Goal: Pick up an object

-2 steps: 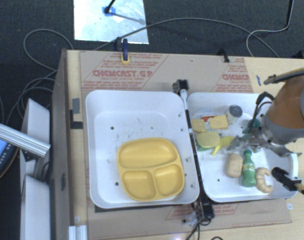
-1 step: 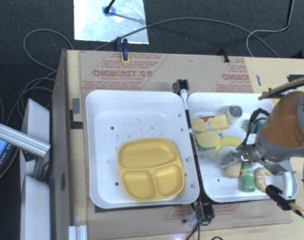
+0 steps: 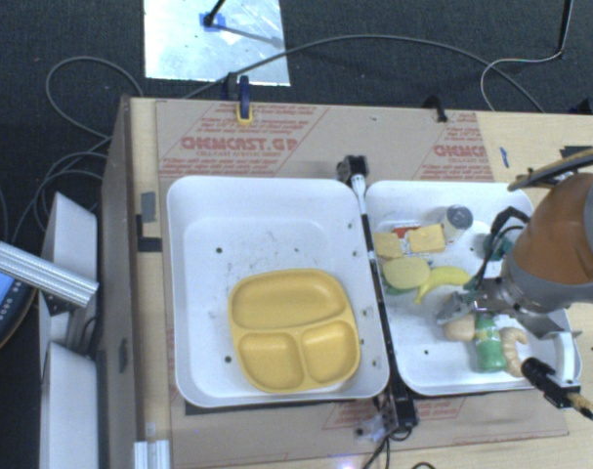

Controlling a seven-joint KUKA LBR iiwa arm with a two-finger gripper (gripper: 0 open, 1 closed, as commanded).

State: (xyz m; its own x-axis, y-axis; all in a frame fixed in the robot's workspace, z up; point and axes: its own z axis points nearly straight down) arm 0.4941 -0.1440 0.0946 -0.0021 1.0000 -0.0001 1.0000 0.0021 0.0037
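Note:
The right bin holds several small objects. A yellow block lies near its back, with a pale green round piece and a yellow banana just in front of it. A small grey round cap sits at the back. A green bottle and beige pieces lie near the front right. My gripper hangs low over the bin, just above the beige pieces and the green bottle and right of the banana. The arm's orange band covers the bin's right side.
The left bin holds a yellow divided plate at its front. A black divider runs between the bins. Cables trail over the dark floor behind the bench, and a silver sheet lies at the back.

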